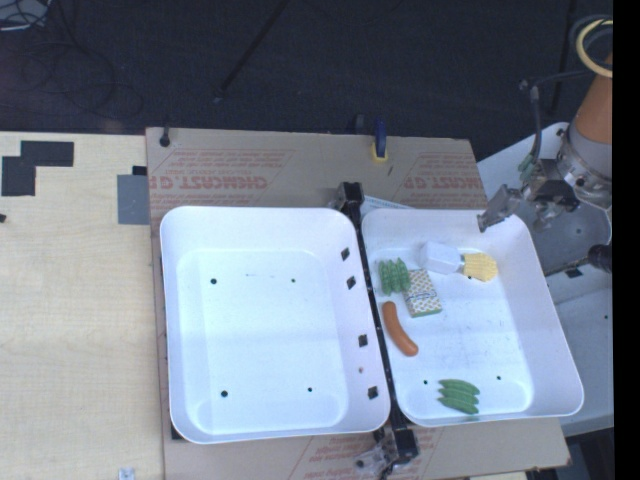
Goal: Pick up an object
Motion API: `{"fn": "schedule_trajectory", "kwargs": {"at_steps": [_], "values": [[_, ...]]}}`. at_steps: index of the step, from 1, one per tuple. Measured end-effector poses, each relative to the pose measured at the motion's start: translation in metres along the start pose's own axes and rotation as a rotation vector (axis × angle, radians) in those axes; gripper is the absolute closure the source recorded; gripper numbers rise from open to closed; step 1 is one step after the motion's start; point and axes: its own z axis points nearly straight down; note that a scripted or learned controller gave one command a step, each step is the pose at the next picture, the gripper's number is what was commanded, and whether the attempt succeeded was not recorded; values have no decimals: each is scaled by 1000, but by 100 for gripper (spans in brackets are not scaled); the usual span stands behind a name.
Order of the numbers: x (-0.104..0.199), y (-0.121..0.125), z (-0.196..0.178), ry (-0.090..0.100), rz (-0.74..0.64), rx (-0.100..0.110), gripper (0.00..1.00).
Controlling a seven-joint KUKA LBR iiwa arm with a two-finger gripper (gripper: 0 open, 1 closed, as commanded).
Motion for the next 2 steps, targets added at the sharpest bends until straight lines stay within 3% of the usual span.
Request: {"fn": "schedule_trajectory", "kwargs": {"at_steps": [1,2], "values": [[-21,-66,-130,-3,1,-7,0],[-22,-137,-269,-6,3,-15,0]]}}
